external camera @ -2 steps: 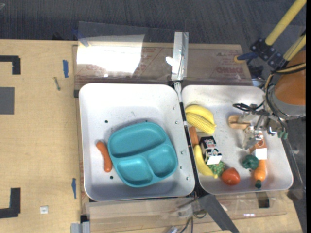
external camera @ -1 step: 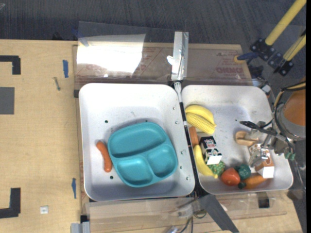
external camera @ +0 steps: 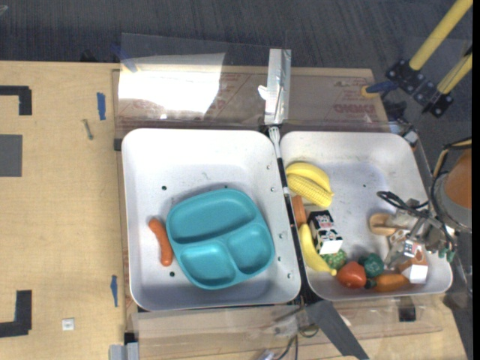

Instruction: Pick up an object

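entry: two-finger gripper (external camera: pixel 415 247), low over the right white plastic bin's (external camera: pixel 352 150) near right corner, among small toy foods; i cannot tell its state. orange carrot-shaped toy (external camera: pixel 390 281) lies just beside it. nothing visibly lifted; i judge the pick not yet done.

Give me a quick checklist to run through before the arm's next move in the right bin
1. Gripper is over the right bin: ok.
2. Something held between its fingers: cannot tell, clutter hides them.
3. Targets nearby: tomato and carrot lie close: ok.
4. Room around those targets: not ok, they crowd the bin's near corner.
5. Banana lies apart with open floor beside it: ok.
6. Left bin's teal plate and sausage are outside the path: ok.
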You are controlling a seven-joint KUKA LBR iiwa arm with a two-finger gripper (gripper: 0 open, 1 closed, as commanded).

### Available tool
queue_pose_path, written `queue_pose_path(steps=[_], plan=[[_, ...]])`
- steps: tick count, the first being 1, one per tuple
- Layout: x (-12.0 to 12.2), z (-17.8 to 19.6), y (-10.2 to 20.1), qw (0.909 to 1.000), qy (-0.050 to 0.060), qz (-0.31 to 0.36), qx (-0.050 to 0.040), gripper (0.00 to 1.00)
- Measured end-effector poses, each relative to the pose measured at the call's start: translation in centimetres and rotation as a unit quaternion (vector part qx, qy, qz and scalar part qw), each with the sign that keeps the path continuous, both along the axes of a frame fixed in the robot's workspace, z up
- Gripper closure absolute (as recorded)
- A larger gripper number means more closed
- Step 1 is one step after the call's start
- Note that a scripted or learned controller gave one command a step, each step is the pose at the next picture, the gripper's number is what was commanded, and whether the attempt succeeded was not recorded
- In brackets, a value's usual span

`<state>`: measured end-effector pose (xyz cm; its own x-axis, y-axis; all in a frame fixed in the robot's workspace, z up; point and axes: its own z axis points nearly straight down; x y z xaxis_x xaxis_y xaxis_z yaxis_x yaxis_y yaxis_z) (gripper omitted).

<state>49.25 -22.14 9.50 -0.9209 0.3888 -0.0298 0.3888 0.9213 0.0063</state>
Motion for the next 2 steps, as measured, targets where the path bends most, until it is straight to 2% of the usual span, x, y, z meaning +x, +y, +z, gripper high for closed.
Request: queue_pose_path(steps=[1, 2], plan=[[0.5, 1.4, -0.2, 1.0, -0.008, 0.0, -0.0044, 1.0], [6.1, 0.8, -0.4, 0.9989, 0.006, 0.046, -0.0017, 1.0]])
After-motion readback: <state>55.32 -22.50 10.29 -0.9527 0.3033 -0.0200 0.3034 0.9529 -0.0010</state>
